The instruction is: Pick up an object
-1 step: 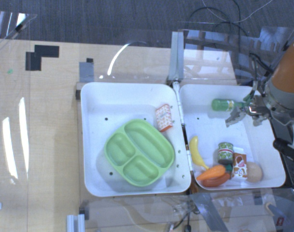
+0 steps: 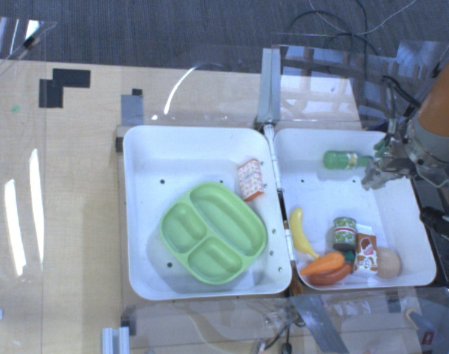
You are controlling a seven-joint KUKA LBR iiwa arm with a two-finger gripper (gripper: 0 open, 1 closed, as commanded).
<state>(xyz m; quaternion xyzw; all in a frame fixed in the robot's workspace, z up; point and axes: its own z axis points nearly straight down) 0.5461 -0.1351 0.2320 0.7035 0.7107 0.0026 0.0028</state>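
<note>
The gripper [image 2: 377, 174] hangs over the right-hand bin [image 2: 401, 227], at its far right side, with the arm entering from the right edge of the camera view. The jaws hold nothing between them; whether they stand apart or together cannot be told at this size. The nearest candidate is the green bottle [image 2: 346, 159], which lies on its side near the far wall, just to the left of the gripper and close beside it. Its long axis runs roughly left to right, so that one end points toward the gripper. A grasp would probably need the jaws to close across the bottle's short width. The banana [image 2: 301, 233], small jar [image 2: 344, 234], carrot [image 2: 326, 268] and carton [image 2: 366, 253] cluster at the near end, well apart from the gripper.
</note>
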